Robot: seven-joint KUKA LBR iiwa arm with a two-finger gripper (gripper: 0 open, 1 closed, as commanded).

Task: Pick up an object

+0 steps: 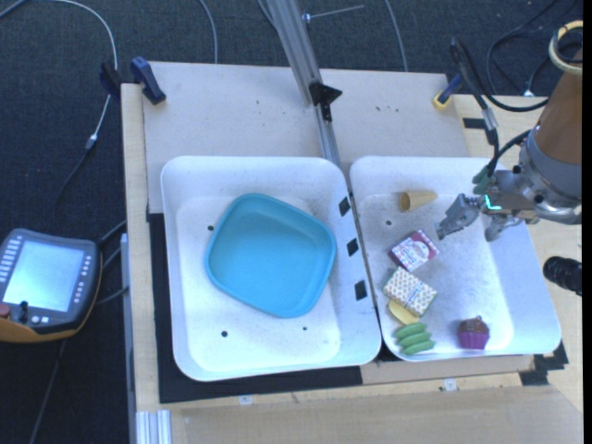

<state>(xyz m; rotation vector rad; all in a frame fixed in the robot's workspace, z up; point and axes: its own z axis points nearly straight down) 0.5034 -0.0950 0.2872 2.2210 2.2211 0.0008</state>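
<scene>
Hand (474, 222) hangs with fingers spread and nothing between them over the right bin (527, 276), while the pink packet (413, 250), checkered packet (409, 290) and cone (416, 200) lie untouched below, so I judge the pick not yet begun

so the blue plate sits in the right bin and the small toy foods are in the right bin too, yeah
Not quite. The blue plate sits in the left bin, as the camera view shows. The small toy foods are indeed in the right bin.
</scene>
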